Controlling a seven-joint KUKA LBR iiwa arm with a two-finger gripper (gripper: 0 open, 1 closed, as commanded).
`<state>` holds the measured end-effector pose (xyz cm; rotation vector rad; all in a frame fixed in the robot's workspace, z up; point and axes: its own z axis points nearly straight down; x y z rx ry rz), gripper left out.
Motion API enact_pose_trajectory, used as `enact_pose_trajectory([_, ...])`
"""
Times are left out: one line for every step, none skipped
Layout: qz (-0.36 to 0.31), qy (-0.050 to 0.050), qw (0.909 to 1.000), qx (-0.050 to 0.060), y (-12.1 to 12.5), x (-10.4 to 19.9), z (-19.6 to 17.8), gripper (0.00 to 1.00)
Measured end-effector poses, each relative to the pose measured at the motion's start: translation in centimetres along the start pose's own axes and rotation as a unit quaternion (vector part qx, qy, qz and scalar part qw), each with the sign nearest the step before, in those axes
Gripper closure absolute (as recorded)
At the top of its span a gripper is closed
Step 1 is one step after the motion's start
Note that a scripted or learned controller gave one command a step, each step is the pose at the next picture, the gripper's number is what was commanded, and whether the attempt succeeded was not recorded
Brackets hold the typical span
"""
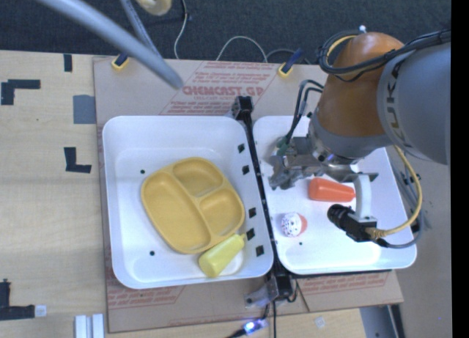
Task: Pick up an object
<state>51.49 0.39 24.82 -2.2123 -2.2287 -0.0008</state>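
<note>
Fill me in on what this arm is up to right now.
The arm reaches over the right bin, its gripper low near that bin's left side. An orange piece lies just to its right and a small white ball sits below it; neither is between its fingers. The left bin holds a yellow tray with a yellow block at the tray's lower edge. Nothing is picked up yet.
</note>
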Motion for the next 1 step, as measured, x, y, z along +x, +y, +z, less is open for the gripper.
enact_pose_trajectory([-0.001, 0.000, 1.0000, 0.001, -0.24, 6.39, 0.51, 1.00])
